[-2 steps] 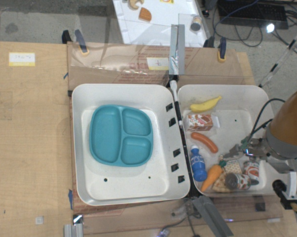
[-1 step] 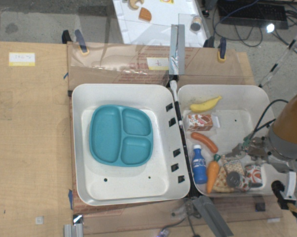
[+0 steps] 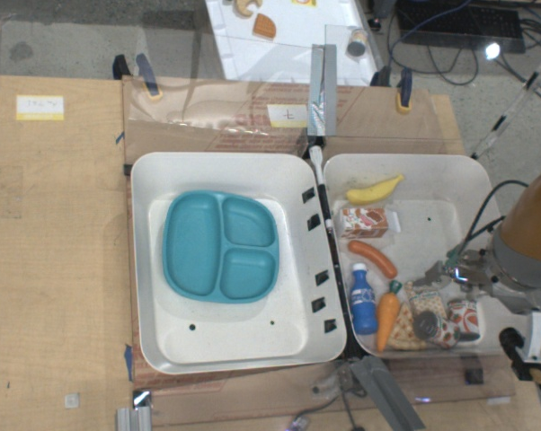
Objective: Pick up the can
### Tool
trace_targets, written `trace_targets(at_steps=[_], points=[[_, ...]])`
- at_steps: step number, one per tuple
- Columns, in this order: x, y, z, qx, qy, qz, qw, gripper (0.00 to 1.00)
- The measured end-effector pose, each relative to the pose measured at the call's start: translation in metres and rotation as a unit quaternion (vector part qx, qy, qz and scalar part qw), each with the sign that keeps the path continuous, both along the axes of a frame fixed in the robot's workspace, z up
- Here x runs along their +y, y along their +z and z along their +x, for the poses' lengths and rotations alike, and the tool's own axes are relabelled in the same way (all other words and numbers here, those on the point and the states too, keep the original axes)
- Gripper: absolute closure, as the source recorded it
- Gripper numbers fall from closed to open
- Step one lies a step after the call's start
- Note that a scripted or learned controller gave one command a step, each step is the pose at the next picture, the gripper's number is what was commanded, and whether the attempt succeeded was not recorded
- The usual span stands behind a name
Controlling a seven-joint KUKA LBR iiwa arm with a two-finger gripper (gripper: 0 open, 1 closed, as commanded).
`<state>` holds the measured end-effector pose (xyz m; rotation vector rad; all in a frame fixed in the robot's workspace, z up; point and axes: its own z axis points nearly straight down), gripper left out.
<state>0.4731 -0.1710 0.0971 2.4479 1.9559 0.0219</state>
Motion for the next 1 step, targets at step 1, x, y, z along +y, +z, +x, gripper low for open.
trace_targets(at_steps=[1], points=[[0.0323, -0.0007, -0.0013, 0.000, 0.015, -0.0036, 0.9999, 0.00]])
